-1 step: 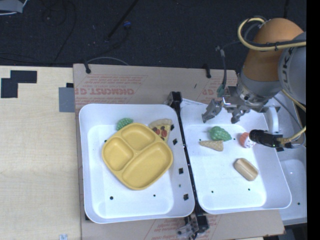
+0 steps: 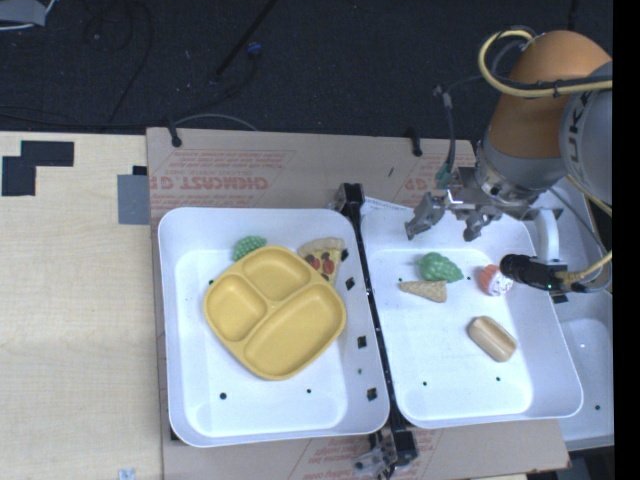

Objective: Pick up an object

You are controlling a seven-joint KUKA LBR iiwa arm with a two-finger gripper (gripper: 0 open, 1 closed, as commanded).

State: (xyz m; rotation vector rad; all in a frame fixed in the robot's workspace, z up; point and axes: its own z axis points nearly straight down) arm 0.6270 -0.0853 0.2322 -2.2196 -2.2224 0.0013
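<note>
Cone [image 2: 424, 290] in right bin [image 2: 560, 398], long axis left-right (tip left); gripper [image 2: 449, 224] fingers spread above, holding nothing.

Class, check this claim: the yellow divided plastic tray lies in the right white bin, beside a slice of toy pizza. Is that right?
Not quite. The camera view shows the yellow divided plastic tray in the left white bin, not the right one; the slice of toy pizza does lie beside it.

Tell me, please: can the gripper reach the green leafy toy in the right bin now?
Probably yes. The gripper hangs open just above the green leafy toy, and nothing lies between them; the cone-shaped piece sits on its far side.
</note>
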